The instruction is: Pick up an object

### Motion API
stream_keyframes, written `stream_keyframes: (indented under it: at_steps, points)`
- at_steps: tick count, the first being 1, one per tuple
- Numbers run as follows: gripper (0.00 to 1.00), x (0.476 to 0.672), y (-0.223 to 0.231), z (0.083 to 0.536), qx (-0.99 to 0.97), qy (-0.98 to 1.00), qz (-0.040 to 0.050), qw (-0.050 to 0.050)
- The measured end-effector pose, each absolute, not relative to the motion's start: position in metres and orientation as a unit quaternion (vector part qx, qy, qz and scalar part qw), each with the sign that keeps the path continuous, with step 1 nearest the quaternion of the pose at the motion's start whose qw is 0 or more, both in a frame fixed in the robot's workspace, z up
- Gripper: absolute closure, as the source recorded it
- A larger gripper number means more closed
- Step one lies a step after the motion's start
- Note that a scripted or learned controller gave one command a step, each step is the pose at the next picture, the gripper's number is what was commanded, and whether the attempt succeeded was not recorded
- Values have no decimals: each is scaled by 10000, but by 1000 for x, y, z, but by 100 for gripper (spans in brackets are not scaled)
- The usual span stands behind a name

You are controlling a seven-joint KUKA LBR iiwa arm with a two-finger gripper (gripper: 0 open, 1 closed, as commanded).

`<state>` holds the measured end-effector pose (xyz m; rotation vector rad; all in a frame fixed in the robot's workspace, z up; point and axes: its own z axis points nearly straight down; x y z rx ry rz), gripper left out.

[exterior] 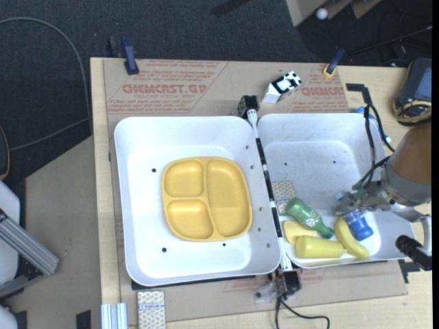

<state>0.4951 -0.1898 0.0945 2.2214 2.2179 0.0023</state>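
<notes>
The cardboard (171,88) is showing red print, partly reading "CHEMCAST". The right bin (309,136) is holding a banana (351,238) in its near right corner, lying diagonally beneath the gripper (357,203); its grip is unclear.

A yellow divided plate (206,199) is lying in the middle of the left bin (137,142), its three compartments facing up. The right bin (309,132) is sitting just beside the left one, their inner walls touching along a dark seam. A blue clamp (128,55) is gripping the far left edge of the bench (103,184), and a second blue-and-yellow clamp (333,62) is sitting toward the far right corner. A small black-and-white block (282,86) is resting near the far edge, behind the bins.
</notes>
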Motion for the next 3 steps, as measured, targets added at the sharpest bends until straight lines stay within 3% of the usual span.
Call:
stream_keyframes:
  at_steps: [1, 2, 3]
  points:
    - [100, 580, -162, 140, 7066, 7076, 4, 6]
    - [100, 574, -61, 185, 7064, 7078, 8, 3]
    - [100, 555, -13, 208, 7066, 7076, -2, -11]
